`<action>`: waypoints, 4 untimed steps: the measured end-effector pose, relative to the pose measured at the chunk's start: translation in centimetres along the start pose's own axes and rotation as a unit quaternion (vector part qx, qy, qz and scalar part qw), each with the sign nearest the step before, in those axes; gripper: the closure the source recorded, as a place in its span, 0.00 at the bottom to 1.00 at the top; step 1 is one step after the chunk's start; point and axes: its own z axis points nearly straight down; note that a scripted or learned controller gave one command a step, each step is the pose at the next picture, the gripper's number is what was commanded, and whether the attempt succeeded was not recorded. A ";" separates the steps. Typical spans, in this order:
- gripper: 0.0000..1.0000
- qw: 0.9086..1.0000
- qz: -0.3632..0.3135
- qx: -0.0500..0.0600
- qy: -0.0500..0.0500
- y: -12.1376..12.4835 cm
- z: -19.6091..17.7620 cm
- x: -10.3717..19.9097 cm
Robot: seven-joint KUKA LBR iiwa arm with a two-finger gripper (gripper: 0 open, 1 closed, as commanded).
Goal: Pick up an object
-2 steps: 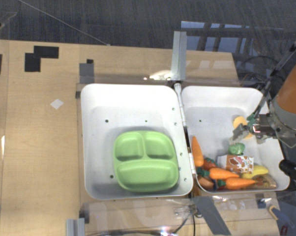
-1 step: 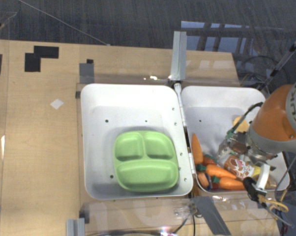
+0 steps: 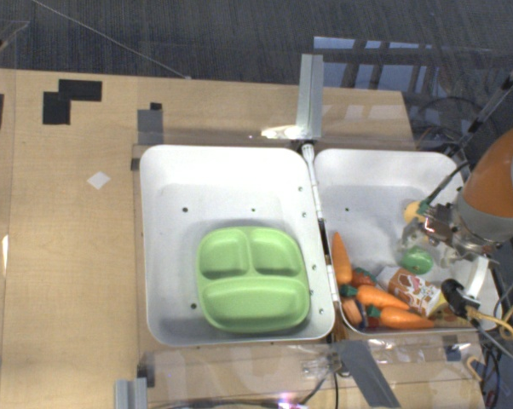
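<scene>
Over the right bin [image 3: 367, 177], near its right wall, you find the gripper [image 3: 427, 228] hanging low above a small green object [image 3: 417, 261], with a yellow piece [image 3: 412, 210] just beside it toward the far edge. You cannot tell from this slant how the gripper is set or whether it has hold of anything; nothing is plainly seen in its grasp. The arm [image 3: 495, 186] reaches in across the bin's right edge, probably because that is the shortest way to the clutter. Most candidates lie crowded along the near edge: several orange carrots [image 3: 384, 298], one carrot [image 3: 341, 258] pointing up along the left wall, and a brown packet [image 3: 414, 290] among them (they touch and overlap, so a clean grasp there looks harder). The green object lies apart from that heap, which may be why it is targeted. Left of the divider, the left bin [image 3: 171, 177] carries a green divided tray [image 3: 252, 278] near its front edge, well apart from the gripper.
</scene>
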 end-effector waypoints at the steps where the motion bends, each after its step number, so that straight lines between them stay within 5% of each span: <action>1: 1.00 1.000 -0.002 -0.002 0.003 0.2 -1.2 0.3; 2: 1.00 1.000 0.008 0.007 -0.001 0.0 -10.5 3.3; 3: 0.00 1.000 0.008 0.007 -0.002 0.0 -10.5 3.3; 4: 0.00 0.999 0.034 0.008 -0.002 6.6 -3.8 2.6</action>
